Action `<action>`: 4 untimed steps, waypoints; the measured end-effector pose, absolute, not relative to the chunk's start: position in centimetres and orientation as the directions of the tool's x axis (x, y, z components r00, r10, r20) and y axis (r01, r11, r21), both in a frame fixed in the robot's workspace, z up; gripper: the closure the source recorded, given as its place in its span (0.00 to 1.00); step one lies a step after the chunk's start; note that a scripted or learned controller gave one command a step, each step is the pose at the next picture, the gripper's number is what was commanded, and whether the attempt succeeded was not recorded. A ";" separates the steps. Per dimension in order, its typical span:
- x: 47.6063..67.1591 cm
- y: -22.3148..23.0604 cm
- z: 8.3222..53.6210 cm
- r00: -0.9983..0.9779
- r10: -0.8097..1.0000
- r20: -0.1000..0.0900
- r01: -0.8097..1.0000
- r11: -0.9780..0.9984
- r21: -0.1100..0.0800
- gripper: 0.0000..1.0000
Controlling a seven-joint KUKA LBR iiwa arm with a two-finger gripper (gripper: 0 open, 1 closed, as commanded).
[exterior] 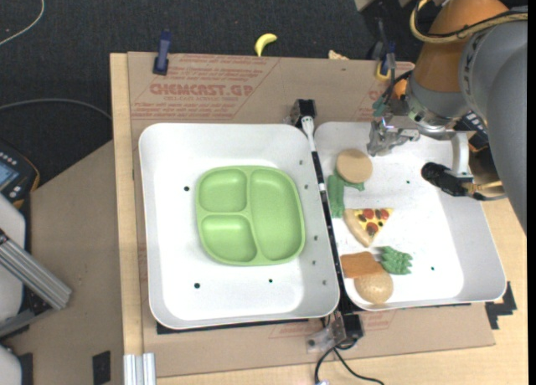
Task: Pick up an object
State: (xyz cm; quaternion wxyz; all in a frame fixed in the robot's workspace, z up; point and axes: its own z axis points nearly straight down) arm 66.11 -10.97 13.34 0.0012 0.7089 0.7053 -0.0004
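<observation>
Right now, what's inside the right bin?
The right bin holds a tan round piece, a green strip, a pizza slice, broccoli and a bun. The arm covers its far corner.

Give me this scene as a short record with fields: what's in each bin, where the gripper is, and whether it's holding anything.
left bin: green divided plate
right bin: round tan bun, pizza slice, green leafy piece, orange-brown block, pale round item, green strip
gripper: above the right bin's far left corner, beside the bun
held: nothing seen between its fingers
</observation>
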 end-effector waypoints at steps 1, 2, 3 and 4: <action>62.0 -11.0 8.2 0.003 1.000 0.001 1.000 -0.003 -0.007 1.00; 53.7 -11.1 11.2 0.004 1.000 0.002 1.000 -0.004 -0.006 1.00; 55.0 -9.6 9.0 0.001 1.000 -0.003 1.000 -0.001 0.002 1.00; 51.0 1.5 19.1 -0.011 1.000 0.005 1.000 0.011 0.008 1.00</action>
